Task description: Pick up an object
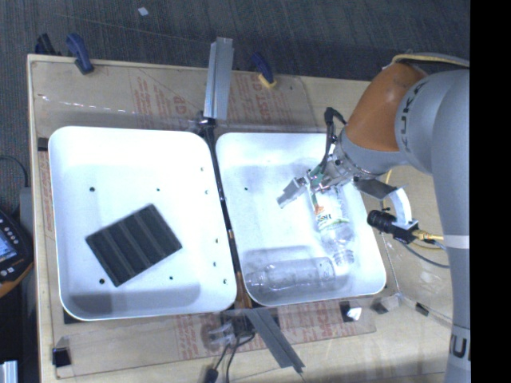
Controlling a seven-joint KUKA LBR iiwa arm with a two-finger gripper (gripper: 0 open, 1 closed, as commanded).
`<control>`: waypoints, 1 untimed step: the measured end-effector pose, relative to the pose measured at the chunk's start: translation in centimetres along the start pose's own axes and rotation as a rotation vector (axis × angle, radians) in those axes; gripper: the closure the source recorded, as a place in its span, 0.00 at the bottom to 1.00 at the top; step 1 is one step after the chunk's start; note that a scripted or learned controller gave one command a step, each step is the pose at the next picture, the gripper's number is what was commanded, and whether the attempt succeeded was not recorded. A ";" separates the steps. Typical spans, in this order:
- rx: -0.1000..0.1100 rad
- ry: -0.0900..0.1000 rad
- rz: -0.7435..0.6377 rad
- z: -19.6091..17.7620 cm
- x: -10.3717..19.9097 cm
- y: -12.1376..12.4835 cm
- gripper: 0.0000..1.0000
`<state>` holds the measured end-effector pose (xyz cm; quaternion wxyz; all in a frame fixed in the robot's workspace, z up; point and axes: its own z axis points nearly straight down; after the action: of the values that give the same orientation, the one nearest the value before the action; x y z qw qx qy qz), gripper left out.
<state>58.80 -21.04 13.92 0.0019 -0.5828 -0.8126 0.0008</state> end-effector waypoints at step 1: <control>0.000 0.000 0.000 0.0 0.0 0.0 0.00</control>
<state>58.80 -21.04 13.92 0.0019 -0.5828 -0.8126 0.0008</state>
